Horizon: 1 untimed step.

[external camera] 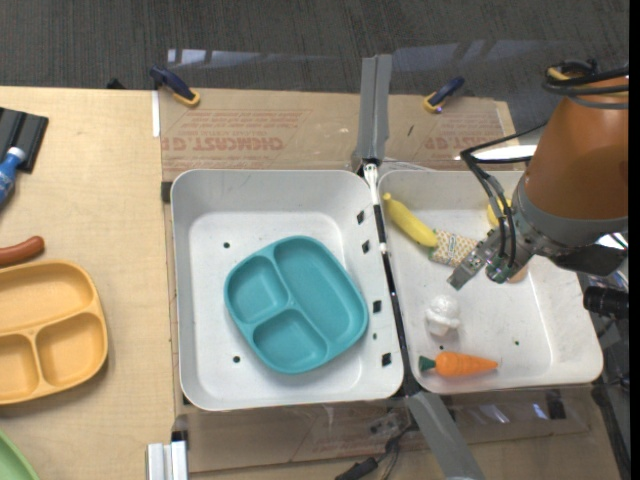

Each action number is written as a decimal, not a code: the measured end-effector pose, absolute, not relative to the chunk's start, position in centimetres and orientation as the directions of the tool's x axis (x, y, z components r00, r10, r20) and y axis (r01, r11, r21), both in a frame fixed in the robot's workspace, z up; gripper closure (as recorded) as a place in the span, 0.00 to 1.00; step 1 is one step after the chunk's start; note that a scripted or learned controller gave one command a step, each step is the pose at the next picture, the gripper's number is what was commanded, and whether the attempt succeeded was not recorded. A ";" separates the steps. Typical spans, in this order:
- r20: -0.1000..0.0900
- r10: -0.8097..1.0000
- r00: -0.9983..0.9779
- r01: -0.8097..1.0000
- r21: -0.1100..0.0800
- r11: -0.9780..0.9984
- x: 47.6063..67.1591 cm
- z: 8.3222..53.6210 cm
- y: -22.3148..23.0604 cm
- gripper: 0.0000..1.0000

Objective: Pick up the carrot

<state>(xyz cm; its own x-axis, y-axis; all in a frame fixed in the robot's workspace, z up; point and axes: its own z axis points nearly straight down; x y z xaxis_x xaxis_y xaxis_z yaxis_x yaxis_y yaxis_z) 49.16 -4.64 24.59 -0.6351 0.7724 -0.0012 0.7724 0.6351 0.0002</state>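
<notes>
Camera view shows the carrot [466,365] lying flat near the front edge of the right bin [560,363], green end pointing left. Above it sits a small white object [442,314]. Higher up, the gripper [478,261] hangs beside a banana [410,222]; how far its jaws are apart cannot be told. A teal plate [294,303] rests in the left bin [195,268].

floor [300,18]: dark grey carpet | bench [90,168]: pale wood (cardboard sheet [260,133] clamped on top)
</notes>
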 end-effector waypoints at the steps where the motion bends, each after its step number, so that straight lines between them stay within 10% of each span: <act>1: -0.002 0.371 -0.929 0.371 0.001 0.929 59.3 19.1 -4.6 1.00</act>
<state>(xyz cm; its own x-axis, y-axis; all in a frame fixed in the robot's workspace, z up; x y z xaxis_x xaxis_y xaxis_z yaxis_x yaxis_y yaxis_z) 59.29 -4.63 19.14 -0.9285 0.3713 -0.0020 0.3713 0.9285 0.0008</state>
